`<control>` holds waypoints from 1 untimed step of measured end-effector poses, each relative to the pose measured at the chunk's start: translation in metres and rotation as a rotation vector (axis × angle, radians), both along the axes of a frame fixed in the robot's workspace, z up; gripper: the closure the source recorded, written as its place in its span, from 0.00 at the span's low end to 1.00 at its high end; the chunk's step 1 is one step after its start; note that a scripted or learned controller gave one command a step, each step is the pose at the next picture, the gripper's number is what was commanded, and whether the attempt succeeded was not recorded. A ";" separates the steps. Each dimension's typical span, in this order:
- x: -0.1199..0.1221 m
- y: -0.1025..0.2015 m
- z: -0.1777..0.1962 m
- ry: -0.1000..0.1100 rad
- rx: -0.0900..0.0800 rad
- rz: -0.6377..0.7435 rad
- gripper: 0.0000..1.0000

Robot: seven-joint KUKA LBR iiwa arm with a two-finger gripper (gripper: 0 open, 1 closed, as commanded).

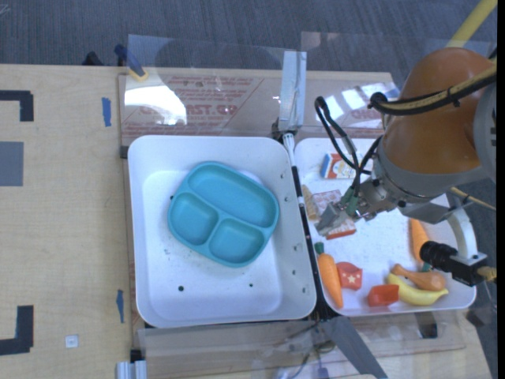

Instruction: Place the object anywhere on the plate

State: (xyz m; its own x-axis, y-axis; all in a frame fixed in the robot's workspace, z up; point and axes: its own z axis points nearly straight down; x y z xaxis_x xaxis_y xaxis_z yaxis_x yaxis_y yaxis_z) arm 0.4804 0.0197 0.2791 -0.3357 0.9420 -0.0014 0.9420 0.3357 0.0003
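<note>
The end effector hangs low over the left side of the right white bin, by a small pale packet; I cannot tell its grip state. The blue three-compartment plastic plate sits in the left white bin. The packet looks light, thin and crinkly, best pinched across its narrow sides.

Arm: cut off by right edge; bulk hides part of right bin.
Gripper: fingers blurred, item beneath unreadable.
Small carton: print too small to read.
Yellow pole: cropped at top corner.
</note>
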 end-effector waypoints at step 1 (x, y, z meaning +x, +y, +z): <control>0.011 0.079 -0.004 -0.001 0.002 -0.033 1.00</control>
State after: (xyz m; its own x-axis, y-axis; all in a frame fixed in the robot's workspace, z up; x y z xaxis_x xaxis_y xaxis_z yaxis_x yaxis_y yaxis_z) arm 0.4916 0.0990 0.2746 -0.3040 0.9527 0.0003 0.9527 0.3040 0.0020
